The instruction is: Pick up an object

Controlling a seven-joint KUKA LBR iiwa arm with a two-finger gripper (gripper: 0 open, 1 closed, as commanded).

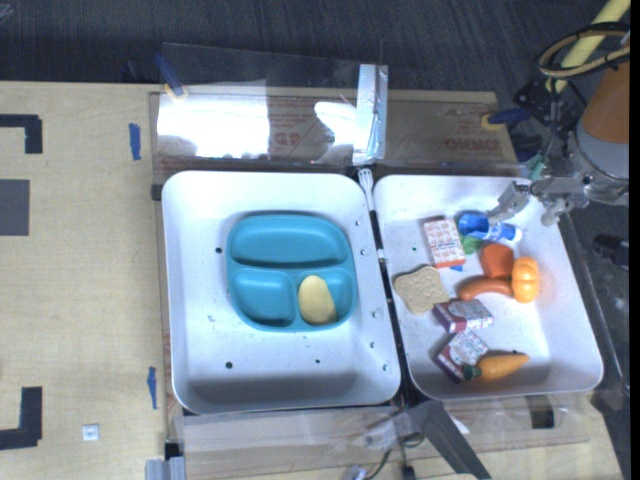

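Overhead, the open pincer [532,202] hangs at the right bin's [585,368] far edge, just beside a blue bottle [487,228].

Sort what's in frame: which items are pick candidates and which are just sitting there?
Pick candidates, right white bin:
- orange plastic carrot
- tan bread slice
- small orange pumpkin
- pink-and-white carton

Lying about, left white bin:
- blue divided plastic tray
- yellow egg-shaped piece in it
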